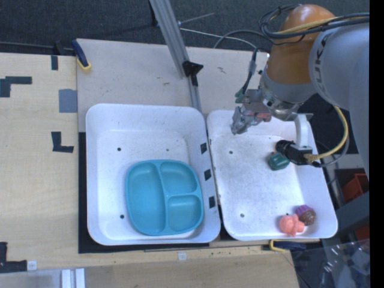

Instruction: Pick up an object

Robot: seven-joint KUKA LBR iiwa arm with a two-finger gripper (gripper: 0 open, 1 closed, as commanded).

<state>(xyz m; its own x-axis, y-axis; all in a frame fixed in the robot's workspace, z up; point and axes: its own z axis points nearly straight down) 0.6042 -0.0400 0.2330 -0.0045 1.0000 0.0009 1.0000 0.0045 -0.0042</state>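
Note:
In the right bin [258,185], a small dark green object [278,161] lies near the right wall. A pink toy [290,224] and a purple-brown piece [305,214] sit together in the near right corner. My gripper [239,126] hangs over the bin's far left corner, well left of the green object, with nothing visible between its fingers.
The left bin [102,161] holds a blue divided plate [163,197]. A grey metal pole [171,29] slants down to the gap between the bins at the back. Black cables [300,152] loop from the arm over the right bin's right edge.

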